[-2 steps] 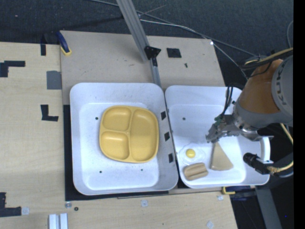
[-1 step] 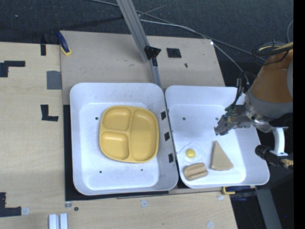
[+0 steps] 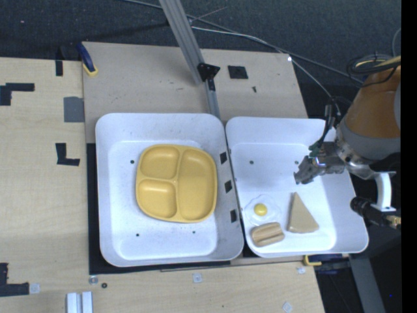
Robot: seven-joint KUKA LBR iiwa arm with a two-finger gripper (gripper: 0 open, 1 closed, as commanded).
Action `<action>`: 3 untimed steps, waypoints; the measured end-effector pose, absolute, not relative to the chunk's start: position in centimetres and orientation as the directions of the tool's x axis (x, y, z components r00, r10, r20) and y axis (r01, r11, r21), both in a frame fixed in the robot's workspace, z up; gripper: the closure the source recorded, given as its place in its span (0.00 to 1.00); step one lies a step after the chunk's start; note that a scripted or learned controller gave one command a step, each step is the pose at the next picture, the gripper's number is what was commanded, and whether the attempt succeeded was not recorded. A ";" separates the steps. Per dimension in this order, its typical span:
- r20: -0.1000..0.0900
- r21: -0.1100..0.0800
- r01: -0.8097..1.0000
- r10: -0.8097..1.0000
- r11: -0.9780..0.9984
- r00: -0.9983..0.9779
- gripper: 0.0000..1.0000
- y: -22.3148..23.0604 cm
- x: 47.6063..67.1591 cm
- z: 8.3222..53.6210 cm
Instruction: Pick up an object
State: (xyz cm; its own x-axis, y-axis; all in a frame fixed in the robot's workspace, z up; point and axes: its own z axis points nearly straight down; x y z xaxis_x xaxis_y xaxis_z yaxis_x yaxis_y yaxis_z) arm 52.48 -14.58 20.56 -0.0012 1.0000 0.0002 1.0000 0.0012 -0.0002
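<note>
The right bin (image 3: 273,135) holds three toy foods near its front: a fried egg (image 3: 261,208), a tan hot-dog bun (image 3: 266,233) and a beige wedge of bread (image 3: 301,216). My gripper (image 3: 305,174) hangs over the right side of this bin, just above and behind the wedge, pointing down-left. Nothing shows between its dark fingers. The arm's orange band (image 3: 374,106) rises to the right. In the left bin (image 3: 107,194) lies a yellow divided plate (image 3: 176,182).
A slanted metal pole (image 3: 186,31) rises behind the bins, with a black clamp at its base. Cables run across the dark floor at the back. A blue and yellow clip (image 3: 86,59) sits at the bench's far left corner.
</note>
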 end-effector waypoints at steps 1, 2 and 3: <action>0.001 -0.002 1.000 1.000 0.005 -0.005 1.00 -9.7 53.2 20.0; 0.001 -0.001 1.000 1.000 0.007 -0.007 1.00 -4.4 54.0 21.3; 0.002 -0.001 1.000 1.000 0.008 -0.008 1.00 1.3 55.0 22.3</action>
